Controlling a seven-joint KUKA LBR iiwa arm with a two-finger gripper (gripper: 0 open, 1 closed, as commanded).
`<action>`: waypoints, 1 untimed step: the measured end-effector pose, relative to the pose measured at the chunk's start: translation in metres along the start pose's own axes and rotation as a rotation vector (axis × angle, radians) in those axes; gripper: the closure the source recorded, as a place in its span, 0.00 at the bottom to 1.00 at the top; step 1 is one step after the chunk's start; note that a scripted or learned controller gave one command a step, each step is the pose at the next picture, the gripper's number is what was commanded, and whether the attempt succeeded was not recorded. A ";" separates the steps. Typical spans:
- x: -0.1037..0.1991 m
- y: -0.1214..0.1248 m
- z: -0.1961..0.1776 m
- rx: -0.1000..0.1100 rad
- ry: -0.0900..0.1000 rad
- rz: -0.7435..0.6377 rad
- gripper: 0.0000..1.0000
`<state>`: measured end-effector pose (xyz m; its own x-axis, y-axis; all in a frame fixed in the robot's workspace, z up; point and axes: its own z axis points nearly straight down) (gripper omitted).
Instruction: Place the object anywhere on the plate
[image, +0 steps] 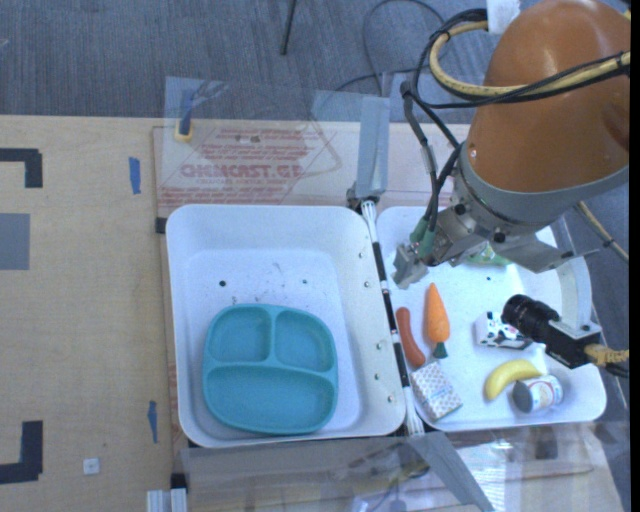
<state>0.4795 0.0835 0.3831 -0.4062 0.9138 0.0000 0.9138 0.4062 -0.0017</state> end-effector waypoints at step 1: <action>0.030 0.014 0.085 -0.003 -0.001 -0.587 1.00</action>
<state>0.4796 0.1167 0.2977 -0.8443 0.5358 -0.0005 0.5358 0.8443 0.0015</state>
